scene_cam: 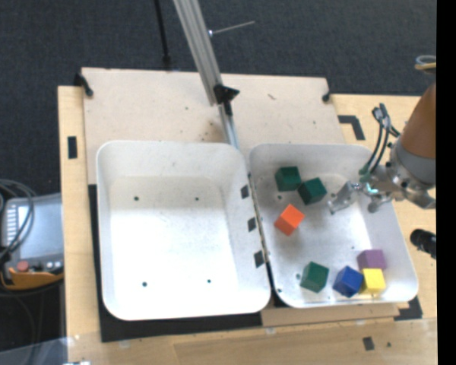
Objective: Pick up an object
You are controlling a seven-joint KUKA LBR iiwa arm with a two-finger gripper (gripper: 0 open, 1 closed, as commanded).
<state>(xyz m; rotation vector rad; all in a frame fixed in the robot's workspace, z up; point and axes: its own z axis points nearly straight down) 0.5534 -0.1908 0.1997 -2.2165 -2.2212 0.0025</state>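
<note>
Gripper [342, 199] sat in the right bin [399, 230], nothing between its fingers; couldn't tell open or closed. Nearest target: green block [312, 191], just to its left.

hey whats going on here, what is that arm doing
A grey robot arm with an orange band reaches in from the right, its pincer low over the right bin. That bin holds six blocks: two green blocks near the top, an orange block in the middle, and a green, blue, yellow and purple cluster at the bottom. Nothing is between the fingers yet. The left bin sits beside it.
</note>
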